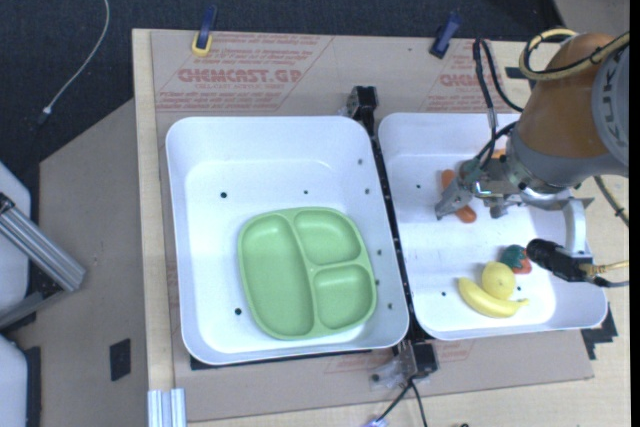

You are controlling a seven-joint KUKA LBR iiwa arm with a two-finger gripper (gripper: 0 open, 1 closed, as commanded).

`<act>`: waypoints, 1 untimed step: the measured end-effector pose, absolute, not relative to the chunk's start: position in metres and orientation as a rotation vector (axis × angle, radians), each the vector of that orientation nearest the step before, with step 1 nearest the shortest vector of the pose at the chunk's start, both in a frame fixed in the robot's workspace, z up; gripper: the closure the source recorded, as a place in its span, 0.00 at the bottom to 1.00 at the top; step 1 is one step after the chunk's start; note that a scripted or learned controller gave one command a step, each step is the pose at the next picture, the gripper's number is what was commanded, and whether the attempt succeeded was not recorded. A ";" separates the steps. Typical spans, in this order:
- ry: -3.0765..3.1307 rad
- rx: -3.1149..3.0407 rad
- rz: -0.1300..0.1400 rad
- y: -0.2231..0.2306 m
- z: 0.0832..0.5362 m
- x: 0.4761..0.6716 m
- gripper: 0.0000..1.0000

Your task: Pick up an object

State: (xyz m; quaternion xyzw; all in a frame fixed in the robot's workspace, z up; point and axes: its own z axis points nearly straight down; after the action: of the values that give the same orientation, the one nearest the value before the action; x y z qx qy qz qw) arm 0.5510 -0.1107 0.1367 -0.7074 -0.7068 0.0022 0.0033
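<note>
In the right bin (430,245) my gripper (462,195) is low over the bin floor, near the bin's upper middle, reaching in from the right. An orange carrot-like piece (465,213) lies right under it; its orange shows on both sides of the grey gripper parts, which hide its middle. I cannot tell whether the gripper has hold of it. Toward the near right corner lie a yellow banana (485,299), a yellow lemon (499,278) touching it, and a small red and green fruit (516,258) just behind them.
The left bin (200,165) bears a green three-compartment plate (305,270) in its near half. A black divider clamp (364,101) sits between the bins at the back. The grey and orange arm (570,125) and a black cable part (560,262) overhang the right bin's right side.
</note>
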 end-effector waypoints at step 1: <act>-2.216 -2.219 0.005 -0.110 0.083 0.550 0.00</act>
State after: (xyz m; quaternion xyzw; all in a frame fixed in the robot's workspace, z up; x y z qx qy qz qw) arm 0.5498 -0.1101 0.0832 -0.7075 -0.7067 0.0014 0.0027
